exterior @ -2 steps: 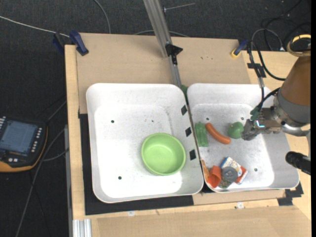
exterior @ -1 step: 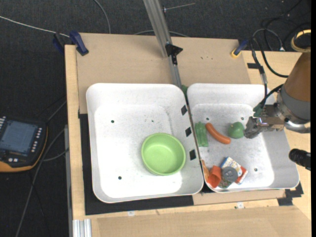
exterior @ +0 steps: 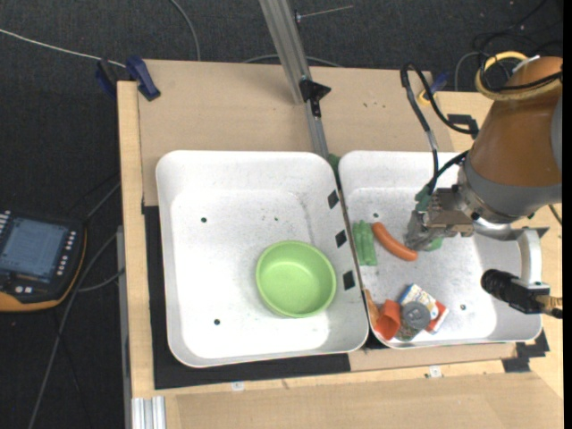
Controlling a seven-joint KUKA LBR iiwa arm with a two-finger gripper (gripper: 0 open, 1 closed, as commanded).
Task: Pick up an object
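Gripper (exterior: 424, 236): low in the right bin (exterior: 500, 329); grasp state cannot be told from here. Orange carrot-like piece (exterior: 394, 241): lying at its nine o'clock, touching or nearly so. Green block (exterior: 364, 242): further toward nine, against the bin wall. Small heap of mixed items (exterior: 409, 315): at six. Green bowl (exterior: 296, 279): left bin. Advice: centre squarely over the carrot before closing.

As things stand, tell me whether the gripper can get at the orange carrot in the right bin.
Probably yes. The gripper hangs just right of the carrot, which lies in the open on the right bin floor, nothing lying over it.
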